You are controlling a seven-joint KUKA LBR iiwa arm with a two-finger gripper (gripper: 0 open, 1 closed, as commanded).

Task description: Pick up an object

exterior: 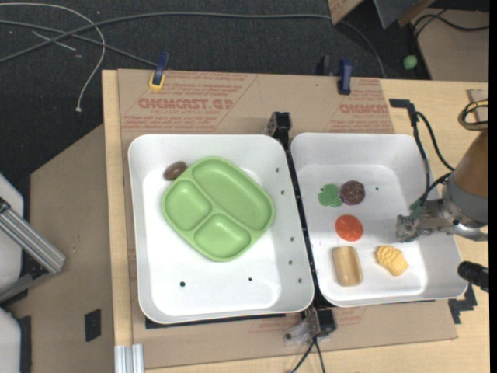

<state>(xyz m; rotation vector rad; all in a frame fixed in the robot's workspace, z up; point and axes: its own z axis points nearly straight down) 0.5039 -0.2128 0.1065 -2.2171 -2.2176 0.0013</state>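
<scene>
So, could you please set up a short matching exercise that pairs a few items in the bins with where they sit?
Things:
1. green divided tray
2. small brown piece
3. yellow piece
4. red round piece

Places:
A. right bin, near its front right corner
B. left bin, middle
C. right bin, middle
D. left bin, by the tray's far-left edge

Pairs: 1-B, 2-D, 3-A, 4-C

- Two bins: left bin and right bin, both plain white.
- Divided plate: pale green, unpatterned.
- Small oval piece beside the plate: dark brown.
- Leafy piece: green.
- Round piece: dark maroon-brown.
- Disc: red-orange.
- Loaf-shaped piece: tan.
- Ridged piece, nearest the jaws: yellow.
- Worktop: light wood; cardboard sheet carries red lettering.
- Clamps: blue.
</scene>
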